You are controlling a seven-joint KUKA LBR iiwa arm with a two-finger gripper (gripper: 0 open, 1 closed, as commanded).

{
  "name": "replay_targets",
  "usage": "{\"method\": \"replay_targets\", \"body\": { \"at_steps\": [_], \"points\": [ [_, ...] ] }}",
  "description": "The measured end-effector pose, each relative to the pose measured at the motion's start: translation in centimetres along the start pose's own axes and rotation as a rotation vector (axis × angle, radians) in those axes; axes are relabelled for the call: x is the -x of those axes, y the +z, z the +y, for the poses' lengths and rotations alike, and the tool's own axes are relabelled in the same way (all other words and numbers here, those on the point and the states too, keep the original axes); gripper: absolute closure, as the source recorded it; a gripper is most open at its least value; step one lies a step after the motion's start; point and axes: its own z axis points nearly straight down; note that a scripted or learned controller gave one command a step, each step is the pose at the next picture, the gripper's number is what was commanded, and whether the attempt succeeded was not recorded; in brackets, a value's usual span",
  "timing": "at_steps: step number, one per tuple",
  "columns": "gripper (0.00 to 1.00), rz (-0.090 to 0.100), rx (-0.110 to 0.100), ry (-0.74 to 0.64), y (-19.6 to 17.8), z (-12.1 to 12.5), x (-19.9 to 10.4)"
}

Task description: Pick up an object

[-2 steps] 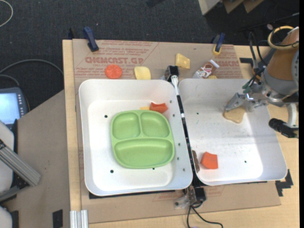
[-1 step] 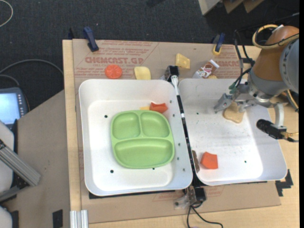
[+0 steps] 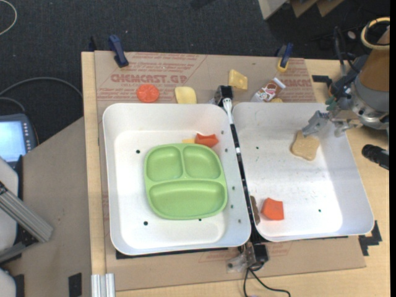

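My gripper (image 3: 324,126) hangs over the far right part of the right bin (image 3: 346,221), on the grey arm that comes in from the right. Its fingers (image 3: 311,125) stand apart with nothing between them, so it is open. A tan, bread-like piece (image 3: 305,146) lies on the bin floor just below and left of the fingertips, close to them but not held. An orange block (image 3: 272,209) rests near the front left of the same bin.
The left bin (image 3: 117,221) holds a green divided plate (image 3: 184,181) with a small orange piece (image 3: 207,140) behind it. On the board beyond the bins lie a red disc (image 3: 147,93), two yellow pieces (image 3: 185,94) (image 3: 237,79) and a small packet (image 3: 267,91).
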Motion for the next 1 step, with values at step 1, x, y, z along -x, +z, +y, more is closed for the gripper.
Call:
{"method": "replay_targets", "body": {
  "at_steps": [1],
  "points": [
    [0.0, 0.008, -0.013, -0.003, 5.36, -2.24, -2.94]
  ]
}}
